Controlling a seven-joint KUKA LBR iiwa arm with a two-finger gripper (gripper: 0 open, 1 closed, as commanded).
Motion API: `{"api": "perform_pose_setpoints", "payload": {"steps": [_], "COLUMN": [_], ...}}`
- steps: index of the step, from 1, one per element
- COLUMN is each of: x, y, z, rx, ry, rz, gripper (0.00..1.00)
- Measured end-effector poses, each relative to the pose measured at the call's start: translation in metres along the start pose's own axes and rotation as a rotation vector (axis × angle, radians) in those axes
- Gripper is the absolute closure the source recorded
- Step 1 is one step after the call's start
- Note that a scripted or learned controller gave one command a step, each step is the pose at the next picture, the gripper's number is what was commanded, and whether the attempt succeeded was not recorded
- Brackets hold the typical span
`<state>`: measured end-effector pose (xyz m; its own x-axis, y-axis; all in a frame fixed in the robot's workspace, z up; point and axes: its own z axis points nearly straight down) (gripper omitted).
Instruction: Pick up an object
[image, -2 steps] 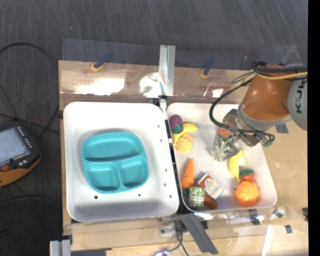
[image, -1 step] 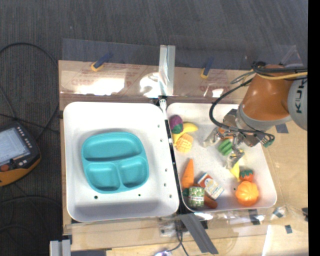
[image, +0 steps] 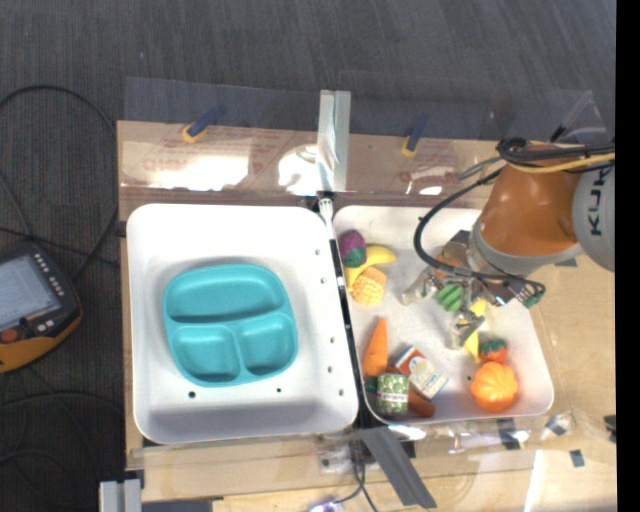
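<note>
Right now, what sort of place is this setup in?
Probably a robotics lab test bench, not a kitchen: an industrial arm reaches over two white bins, the food looks like plastic toys beside a teal divided tray, and a handheld control pendant lies on grey carpet.

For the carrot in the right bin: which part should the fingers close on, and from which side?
Probably from straight above, closing across the middle of the carrot. It lies flat and long, running up and down the view, so its narrow width faces the fingers. The bin's left wall sits close on one side, and the small box near its lower end, so the upper half looks freer.
</note>
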<state>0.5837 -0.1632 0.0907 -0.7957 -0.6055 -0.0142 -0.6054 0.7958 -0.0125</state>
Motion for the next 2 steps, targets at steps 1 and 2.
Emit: {"api": "perform_pose_setpoints", "payload": {"steps": [1,2], "x": [-0.002,0.001], "y": [0.000,-0.059], "z": [-0.009,0.000], "rx": [-0.002,-0.006], "ry": [0.000,0.003], "rz": [0.001,0.284], "gripper": [1.00,1.00]}}
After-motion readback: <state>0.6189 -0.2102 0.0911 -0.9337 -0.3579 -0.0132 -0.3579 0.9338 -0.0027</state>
